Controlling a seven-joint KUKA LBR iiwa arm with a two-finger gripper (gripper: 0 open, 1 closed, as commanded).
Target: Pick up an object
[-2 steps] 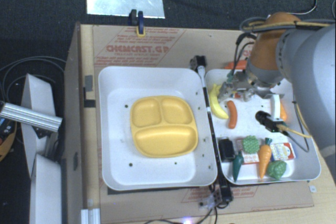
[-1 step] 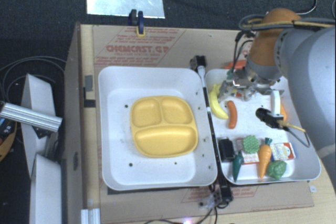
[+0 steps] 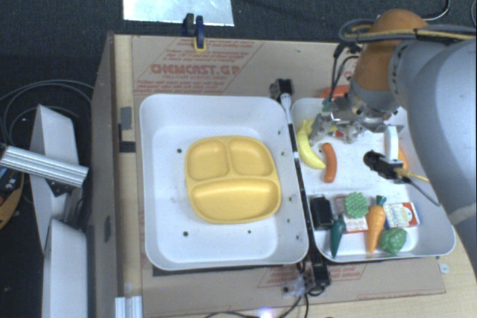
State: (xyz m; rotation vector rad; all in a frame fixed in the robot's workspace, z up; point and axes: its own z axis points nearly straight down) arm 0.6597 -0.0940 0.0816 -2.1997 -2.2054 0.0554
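The gripper [image 3: 337,126] hangs low over the right bin [image 3: 440,238], and I cannot tell its state. Just beside it lie a banana [image 3: 307,147] and a sausage [image 3: 329,163]. A carrot [image 3: 375,223] lies nearer the front. The left bin [image 3: 160,160] holds a yellow tray [image 3: 231,179].

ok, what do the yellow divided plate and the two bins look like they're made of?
Yellow divided plate: looks like moulded plastic, matte to semi-gloss; uniform colour, rounded compartment ridges, soft highlights.
Left bin and right bin: probably thin formed white plastic, smooth and slightly glossy; rounded corners and a rolled rim. Could be coated metal, the view leaves that open.
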